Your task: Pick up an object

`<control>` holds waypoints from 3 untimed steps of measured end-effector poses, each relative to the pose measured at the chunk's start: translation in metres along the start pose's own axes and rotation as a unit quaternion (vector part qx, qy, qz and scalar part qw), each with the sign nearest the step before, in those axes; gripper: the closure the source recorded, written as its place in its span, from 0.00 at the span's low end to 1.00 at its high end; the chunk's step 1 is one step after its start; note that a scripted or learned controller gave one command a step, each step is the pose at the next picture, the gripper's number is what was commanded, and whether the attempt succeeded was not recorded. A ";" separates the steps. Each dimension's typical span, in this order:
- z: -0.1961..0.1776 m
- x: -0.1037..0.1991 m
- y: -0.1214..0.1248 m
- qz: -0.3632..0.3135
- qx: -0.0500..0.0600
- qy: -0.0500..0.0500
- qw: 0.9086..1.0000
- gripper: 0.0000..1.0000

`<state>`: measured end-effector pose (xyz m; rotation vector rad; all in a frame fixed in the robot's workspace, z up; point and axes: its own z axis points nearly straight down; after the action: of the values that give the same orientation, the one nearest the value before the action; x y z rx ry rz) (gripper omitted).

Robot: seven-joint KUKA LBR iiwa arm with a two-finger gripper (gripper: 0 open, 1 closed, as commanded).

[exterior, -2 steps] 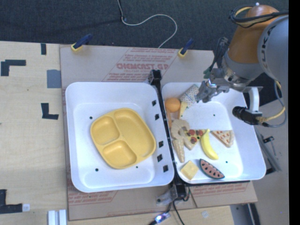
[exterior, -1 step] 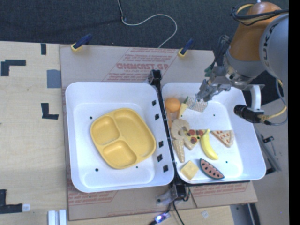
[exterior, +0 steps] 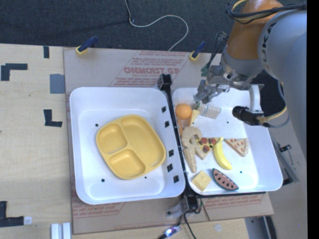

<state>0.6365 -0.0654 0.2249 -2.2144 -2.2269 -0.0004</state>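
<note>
We see a pale waffle-textured toy wafer (exterior: 211, 112) just below our two-finger claw (exterior: 204, 97) in the right white bin (exterior: 271, 163) | claw grip: cannot tell | orange ball (exterior: 183, 110) just left of claw | yellow toy banana (exterior: 221, 154) well below | yellow divided plastic plate (exterior: 130, 146) far left.

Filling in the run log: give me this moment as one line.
gripper above right bin, far corner | near orange and waffle piece | nothing seen held | yellow tray in left bin
</note>
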 end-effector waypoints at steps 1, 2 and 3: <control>-0.008 0.032 0.018 0.000 -0.001 0.000 1.000 1.00; 0.002 0.029 0.026 0.002 0.001 -0.001 1.000 1.00; 0.010 0.020 0.021 0.003 0.001 -0.001 1.000 1.00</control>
<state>0.6572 -0.0457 0.2148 -2.2205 -2.2216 0.0046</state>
